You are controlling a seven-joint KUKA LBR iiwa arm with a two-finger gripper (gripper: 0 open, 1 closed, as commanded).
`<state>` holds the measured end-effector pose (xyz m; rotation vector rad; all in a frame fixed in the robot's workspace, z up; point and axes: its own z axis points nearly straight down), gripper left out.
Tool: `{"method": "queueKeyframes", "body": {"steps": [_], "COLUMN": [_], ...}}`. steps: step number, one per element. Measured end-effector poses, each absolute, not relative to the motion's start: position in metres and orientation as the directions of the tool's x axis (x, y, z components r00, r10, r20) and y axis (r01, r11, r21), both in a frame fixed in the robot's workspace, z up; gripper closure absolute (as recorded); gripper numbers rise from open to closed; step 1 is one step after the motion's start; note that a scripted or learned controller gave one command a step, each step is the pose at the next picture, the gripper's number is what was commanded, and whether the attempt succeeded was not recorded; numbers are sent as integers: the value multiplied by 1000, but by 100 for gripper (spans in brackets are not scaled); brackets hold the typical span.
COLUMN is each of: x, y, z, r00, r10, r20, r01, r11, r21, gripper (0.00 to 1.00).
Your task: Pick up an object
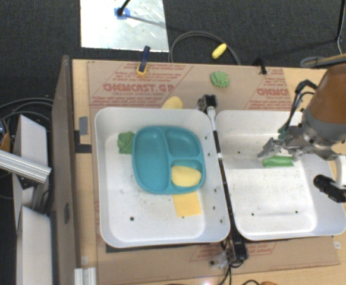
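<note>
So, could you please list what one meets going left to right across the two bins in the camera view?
Green leafy piece → teal divided plate → yellow slice → green stick in the right bin, with the gripper just above it.
</note>
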<state>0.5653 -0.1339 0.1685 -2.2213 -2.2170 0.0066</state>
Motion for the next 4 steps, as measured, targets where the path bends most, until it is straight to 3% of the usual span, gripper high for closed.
{"method": "queueKeyframes", "body": {"steps": [1, 2, 3, 4], "x": [584, 584, 582, 582], "y": [-158, -156, -144, -53], "z": [109, 121, 141, 213], "r00": [-1, -2, -5, -8], "r10": [1000, 1000, 1000, 1000], "r20": [-1, 0, 0, 1], "r01": [1000, 1000, 1000, 1000], "r11": [1, 2, 5, 8], "r21": [2, 4, 3, 3], "gripper": [0, 100, 100, 100]}}
